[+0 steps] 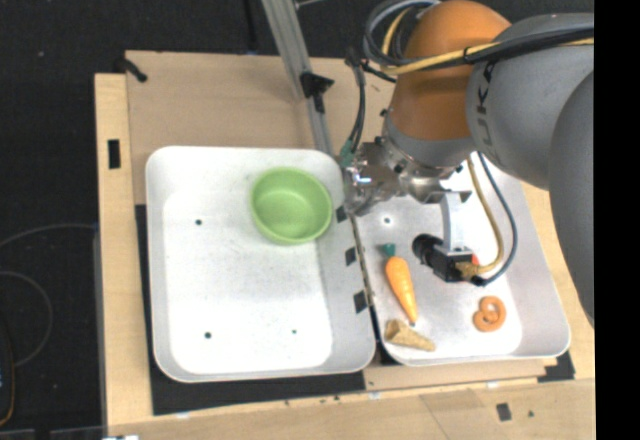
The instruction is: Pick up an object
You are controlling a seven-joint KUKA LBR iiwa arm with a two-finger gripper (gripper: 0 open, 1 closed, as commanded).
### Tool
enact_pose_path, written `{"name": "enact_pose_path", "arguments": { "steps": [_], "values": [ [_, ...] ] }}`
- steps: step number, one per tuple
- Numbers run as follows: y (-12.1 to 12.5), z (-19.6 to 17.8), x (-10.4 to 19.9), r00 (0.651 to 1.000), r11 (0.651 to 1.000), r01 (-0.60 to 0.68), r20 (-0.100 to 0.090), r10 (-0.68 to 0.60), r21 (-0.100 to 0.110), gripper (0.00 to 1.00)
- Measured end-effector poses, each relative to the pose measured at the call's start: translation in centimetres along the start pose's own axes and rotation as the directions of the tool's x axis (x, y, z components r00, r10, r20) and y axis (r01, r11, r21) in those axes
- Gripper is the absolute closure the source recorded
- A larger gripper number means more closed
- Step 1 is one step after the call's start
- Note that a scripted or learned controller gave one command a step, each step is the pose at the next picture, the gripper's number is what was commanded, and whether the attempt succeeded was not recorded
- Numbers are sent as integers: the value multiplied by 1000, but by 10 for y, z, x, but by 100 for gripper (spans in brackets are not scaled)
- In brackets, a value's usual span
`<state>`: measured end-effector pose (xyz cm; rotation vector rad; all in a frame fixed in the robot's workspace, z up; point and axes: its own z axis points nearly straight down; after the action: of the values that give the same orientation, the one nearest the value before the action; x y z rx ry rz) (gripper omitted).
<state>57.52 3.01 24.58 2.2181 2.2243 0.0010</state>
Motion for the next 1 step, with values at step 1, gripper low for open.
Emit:
{"name": "enact_pose_path", "arguments": {
  "steps": [1],
  "values": [
    [-22, 9, 51, 1000, 1000, 4, 0, -4, 2, 100]
  ]
}}
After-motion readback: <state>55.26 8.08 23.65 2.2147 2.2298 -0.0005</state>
